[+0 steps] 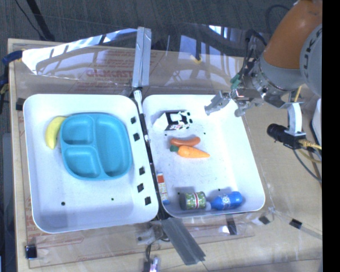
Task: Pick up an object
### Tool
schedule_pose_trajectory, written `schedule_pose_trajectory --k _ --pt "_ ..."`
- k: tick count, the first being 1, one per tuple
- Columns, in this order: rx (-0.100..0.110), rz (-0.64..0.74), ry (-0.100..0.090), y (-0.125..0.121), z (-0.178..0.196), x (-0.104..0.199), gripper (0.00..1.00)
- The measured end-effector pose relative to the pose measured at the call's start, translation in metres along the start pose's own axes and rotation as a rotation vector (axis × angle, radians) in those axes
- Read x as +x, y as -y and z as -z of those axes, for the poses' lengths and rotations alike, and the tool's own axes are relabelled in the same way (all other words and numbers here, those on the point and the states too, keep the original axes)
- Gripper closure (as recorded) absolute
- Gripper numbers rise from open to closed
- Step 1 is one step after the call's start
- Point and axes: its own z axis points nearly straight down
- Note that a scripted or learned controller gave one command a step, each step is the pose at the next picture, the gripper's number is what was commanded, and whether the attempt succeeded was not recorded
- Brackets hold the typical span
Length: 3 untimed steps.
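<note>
Bench-top bins sit side by side; nearest me in the right bin, a can and blue bottle crowd the front wall, so I'd risk a glancing, slipping grab there. Farther back, the carrots touch, and my gripper hangs spread and empty above the far rim.

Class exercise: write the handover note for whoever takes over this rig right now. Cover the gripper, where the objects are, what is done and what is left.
Gripper: open, holding nothing, over the right bin's far right corner.
Right bin: black-and-white item at the far side; sausage and carrot mid-bin, side by side; can and blue bottle at the near wall; small tube along the left wall.
Left bin: blue tray, banana to its left.
Done: nothing picked yet.
Left: choose an object, descend, grasp, lift.
</note>
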Motion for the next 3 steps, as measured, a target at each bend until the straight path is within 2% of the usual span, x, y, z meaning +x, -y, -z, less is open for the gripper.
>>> schedule_pose_trajectory --k 1,2,3 --pt "-0.004 0.096 0.002 -0.021 -0.182 0.023 0.0" --pt "-0.002 0.101 0.002 -0.021 -0.172 0.024 1.0" --pt "-0.005 0.139 0.001 -0.025 -0.083 0.026 1.0"
